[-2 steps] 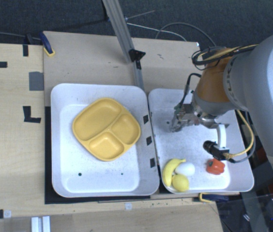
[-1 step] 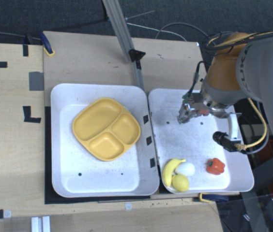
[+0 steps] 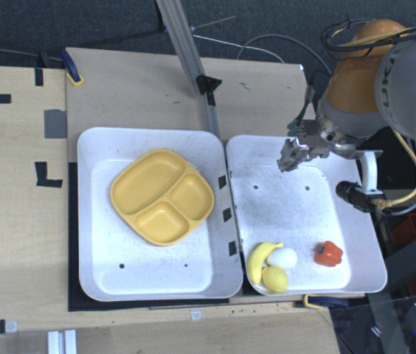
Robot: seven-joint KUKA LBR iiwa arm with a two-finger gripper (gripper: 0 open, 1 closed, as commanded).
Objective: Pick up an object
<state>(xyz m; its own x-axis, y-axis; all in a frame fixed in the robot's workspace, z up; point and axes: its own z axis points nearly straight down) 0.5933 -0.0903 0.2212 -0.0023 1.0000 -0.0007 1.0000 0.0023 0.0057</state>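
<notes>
From my remote station I log the following.

Counter (image 3: 16, 198): light wood surface bearing two shallow white bins side by side.

Left bin (image 3: 94, 271): holds one yellow divided tray (image 3: 162, 196), three compartments, lying flat and turned at an angle, towards the bin's upper middle.

Right bin (image 3: 304, 220): three small items grouped along its near edge. A yellow banana (image 3: 260, 257) curves in the near-left corner; a white egg (image 3: 283, 257) lies just beside it, touching; a yellow lemon (image 3: 275, 278) sits below the egg, against both. A red pepper (image 3: 328, 254) lies apart from these, to the right, near the bin's right wall.

Arm (image 3: 363, 65): grey with orange band, reaching in from the right.

Hand (image 3: 291, 157): hovering over the far part of the right bin, well apart from the fruit group and the pepper. I see nothing held in it; I cannot tell whether it is open or closed.

Metal pole (image 3: 182, 35): slanting across the counter behind the bins.
</notes>
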